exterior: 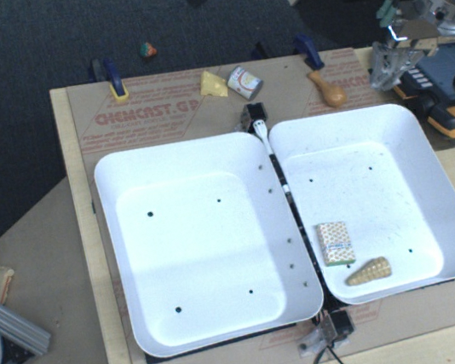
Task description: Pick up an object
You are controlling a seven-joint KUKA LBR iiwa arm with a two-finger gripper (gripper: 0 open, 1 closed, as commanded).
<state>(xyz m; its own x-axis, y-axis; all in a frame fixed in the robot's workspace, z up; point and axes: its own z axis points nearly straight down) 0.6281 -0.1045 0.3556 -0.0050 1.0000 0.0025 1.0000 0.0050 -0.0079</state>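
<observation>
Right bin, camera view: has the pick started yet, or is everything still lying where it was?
Done: nothing visible. A patterned packet and a tan cone-shaped piece both lie on the floor of the right bin, near its front edge. In hand: the end effector sits off at the bench's far right corner, away from both. Left: the approach, grasp and lift.

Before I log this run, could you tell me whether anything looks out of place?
Yes: a yellow piece, a small box and a wooden piece lie on the board behind the bins, outside them, while the patterned block and cone sit in the right bin.
</observation>
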